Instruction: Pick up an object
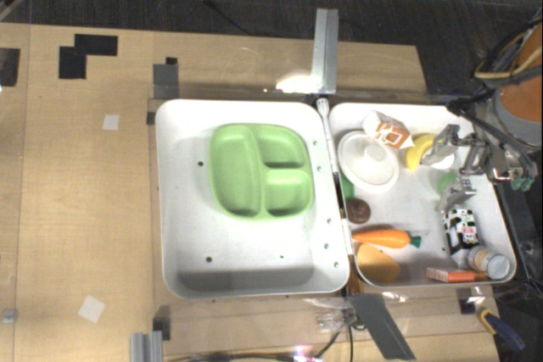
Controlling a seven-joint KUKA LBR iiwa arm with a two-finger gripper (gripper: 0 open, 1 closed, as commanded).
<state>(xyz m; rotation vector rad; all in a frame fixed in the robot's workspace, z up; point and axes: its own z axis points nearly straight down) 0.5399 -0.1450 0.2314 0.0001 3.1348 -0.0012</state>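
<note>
Camera view, from above the bench: the metal two-finger gripper hangs over the right part of the right-hand shallow white bin, reaching in from the grey arm with its orange band at the right edge. Whether it is parted or closed cannot be told from this slant, and nothing can be made out in its grasp.

Just beside the gripper, toward the bin's upper side, lies a yellow banana-shaped toy, and a small green piece sits under the gripper. Below it stands a small black-and-white patterned carton, and beyond that, in the lower right corner, a small jar with a pale round lid next to a flat orange-red stick.

Further left in the same bin rests a round white bowl, with an orange-and-white printed carton touching its upper rim. Below the bowl lie a small dark brown round object, an orange plastic carrot with a green tip, and a tan-orange rounded object in the lower left corner.

The left-hand shallow white bin holds a light green plastic tray with three compartments, lying flat toward its upper middle.
</note>
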